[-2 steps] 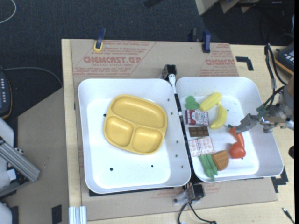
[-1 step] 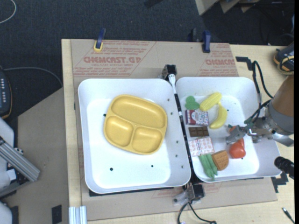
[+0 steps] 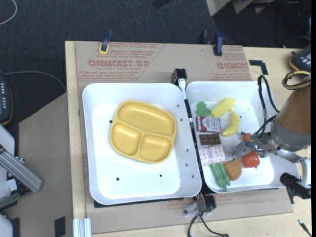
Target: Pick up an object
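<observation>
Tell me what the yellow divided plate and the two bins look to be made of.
The yellow divided plate looks like moulded plastic with a smooth, slightly matte finish: its colour is even, and its rim and compartment walls are softly rounded. The left bin and the right bin look like thin white plastic, probably formed sheet: rounded corners, shallow walls, a faint sheen. Metal is unlikely, though the picture cannot rule out a coating.
</observation>
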Robot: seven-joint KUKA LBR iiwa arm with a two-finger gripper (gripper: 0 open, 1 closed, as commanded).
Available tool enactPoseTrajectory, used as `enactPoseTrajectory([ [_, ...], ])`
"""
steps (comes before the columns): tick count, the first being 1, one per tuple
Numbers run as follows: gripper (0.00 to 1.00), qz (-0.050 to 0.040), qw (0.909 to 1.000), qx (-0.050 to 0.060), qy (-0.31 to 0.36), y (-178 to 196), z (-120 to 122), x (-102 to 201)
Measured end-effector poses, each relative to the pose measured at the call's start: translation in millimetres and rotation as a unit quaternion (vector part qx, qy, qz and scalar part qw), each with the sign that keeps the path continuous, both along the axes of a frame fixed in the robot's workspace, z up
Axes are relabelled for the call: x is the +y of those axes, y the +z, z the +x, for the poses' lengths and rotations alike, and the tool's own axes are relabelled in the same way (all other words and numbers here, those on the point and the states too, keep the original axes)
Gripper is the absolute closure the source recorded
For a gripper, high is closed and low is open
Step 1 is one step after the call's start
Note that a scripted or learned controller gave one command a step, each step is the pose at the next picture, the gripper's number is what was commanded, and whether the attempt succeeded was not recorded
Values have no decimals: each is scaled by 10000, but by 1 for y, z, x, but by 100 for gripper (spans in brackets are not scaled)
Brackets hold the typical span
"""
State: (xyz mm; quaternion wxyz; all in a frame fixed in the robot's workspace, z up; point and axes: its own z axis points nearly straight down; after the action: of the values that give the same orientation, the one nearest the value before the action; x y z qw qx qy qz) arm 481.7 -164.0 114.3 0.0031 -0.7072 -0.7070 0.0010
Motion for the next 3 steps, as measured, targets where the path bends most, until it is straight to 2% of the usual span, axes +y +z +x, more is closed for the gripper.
enactPoseTrajectory([
  [1, 0, -5, 10000, -14, 0, -31, 0, 1],
  [2, 100, -16, 10000, -31, -8, -19, 0, 0],
  [3, 100, -26, 10000, -56, 8, 26, 5, 7],
])
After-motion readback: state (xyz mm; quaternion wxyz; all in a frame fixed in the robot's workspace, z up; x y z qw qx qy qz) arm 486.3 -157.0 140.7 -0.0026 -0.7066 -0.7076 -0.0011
